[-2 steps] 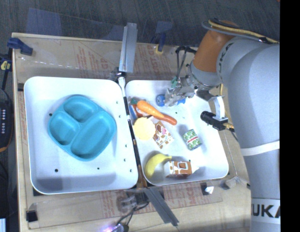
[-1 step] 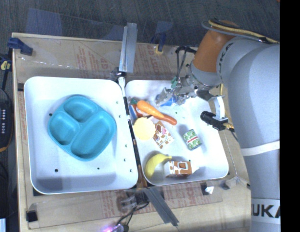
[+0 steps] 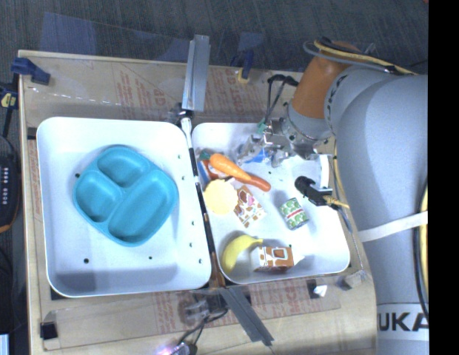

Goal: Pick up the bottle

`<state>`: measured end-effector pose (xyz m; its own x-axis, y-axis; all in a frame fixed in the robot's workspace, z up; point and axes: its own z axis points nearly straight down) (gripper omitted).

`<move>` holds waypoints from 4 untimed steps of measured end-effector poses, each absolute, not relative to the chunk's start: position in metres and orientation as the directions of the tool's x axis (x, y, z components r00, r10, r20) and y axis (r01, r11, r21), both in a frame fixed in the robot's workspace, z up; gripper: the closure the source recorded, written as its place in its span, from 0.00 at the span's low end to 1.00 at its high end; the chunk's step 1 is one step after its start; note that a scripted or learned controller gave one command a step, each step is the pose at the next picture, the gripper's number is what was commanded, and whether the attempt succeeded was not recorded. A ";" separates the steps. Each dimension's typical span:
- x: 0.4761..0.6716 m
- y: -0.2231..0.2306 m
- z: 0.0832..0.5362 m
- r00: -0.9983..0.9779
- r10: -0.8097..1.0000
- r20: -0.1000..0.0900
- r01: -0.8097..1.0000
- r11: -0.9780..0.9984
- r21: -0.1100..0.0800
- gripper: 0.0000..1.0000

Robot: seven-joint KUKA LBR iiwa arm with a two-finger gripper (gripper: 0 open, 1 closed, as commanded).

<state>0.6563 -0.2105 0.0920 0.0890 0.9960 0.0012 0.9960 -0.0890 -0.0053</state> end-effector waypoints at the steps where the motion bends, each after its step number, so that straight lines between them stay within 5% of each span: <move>1: 0.656 -0.209 0.101 0.084 0.996 0.004 0.996 -0.084 -0.010 1.00; 2: 0.656 -0.209 0.102 0.084 0.996 0.004 0.996 -0.084 -0.010 0.00; 3: 0.656 -0.209 0.112 0.080 0.997 0.004 0.997 -0.080 -0.011 1.00; 4: 0.656 -0.208 0.111 0.080 0.997 0.007 0.997 -0.080 -0.016 0.00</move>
